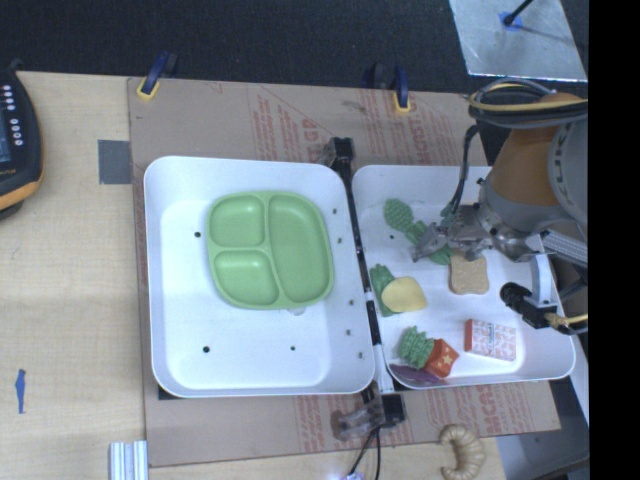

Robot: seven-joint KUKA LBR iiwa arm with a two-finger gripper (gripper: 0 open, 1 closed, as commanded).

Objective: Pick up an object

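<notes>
In the right bin (560, 368), my gripper (455, 240) hangs low near the back, above the gap between a green leafy piece (400, 213) and a tan bread slice (468, 276). A bit of dark green (438, 256) shows just under its left side; I cannot tell whether it is held. Also in this bin are a yellow lump (404, 294), a small green piece (380, 278), a red and white box (491, 338), and a cluster of green, red and purple items (426, 354) at the front.
The left bin (175, 358) bears a light green divided plate (270, 249). A tan curled item (463, 450) lies on the bench in front of the right bin. A black and orange handset (15, 138) sits at the far left edge.
</notes>
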